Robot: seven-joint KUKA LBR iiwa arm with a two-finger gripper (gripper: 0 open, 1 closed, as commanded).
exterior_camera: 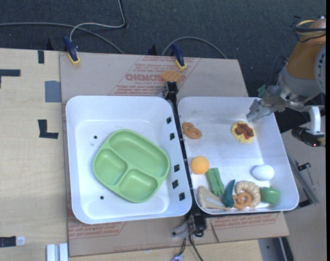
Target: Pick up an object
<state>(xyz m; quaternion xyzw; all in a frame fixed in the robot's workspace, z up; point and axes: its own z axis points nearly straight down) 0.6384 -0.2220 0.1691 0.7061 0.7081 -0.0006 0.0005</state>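
In the right bin (274,140): a pretzel (191,130) at ten o'clock, a tart (243,132) at two, an orange ball (199,165) at eight, a white egg (262,172) at four, and green toys (219,185) heaped at six.

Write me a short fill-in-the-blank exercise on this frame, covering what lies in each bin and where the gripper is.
1. The green plastic divided tray lies in the ____ white bin.
2. The small orange ball sits in the right white bin, near the ____ between the two bins.
3. The two-finger gripper hovers just above the round yellow tart with red topping, at that bin's ____ edge.

Missing words: left; divider; right
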